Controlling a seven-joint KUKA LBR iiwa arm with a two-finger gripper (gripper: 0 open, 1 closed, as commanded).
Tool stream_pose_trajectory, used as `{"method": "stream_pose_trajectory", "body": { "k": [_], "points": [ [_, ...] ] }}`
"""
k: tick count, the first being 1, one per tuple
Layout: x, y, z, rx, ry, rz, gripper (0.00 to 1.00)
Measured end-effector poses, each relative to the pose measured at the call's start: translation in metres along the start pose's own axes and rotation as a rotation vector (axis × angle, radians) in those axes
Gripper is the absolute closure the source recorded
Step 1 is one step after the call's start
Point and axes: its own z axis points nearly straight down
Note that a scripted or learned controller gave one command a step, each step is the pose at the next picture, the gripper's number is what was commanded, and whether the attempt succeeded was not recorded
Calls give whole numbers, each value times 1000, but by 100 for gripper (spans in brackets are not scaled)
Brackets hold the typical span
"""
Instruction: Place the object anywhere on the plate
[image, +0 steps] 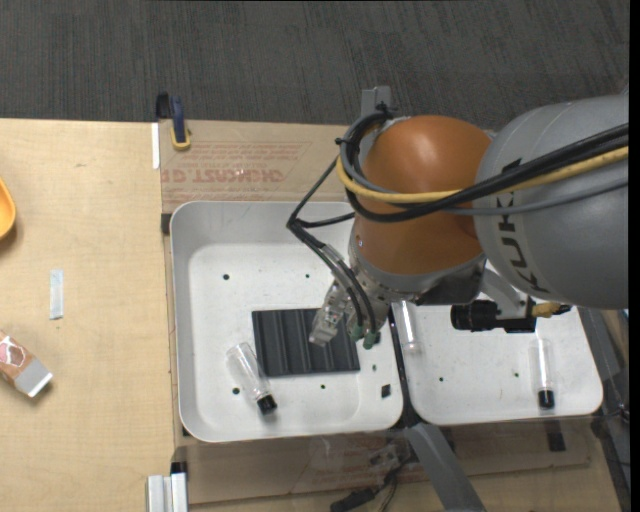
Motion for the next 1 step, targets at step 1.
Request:
{"method": "stream_pose_trajectory", "body": {
  "k": [1],
  "points": [
    [8,17,4,-1,0,-426,100]
  ]
}}
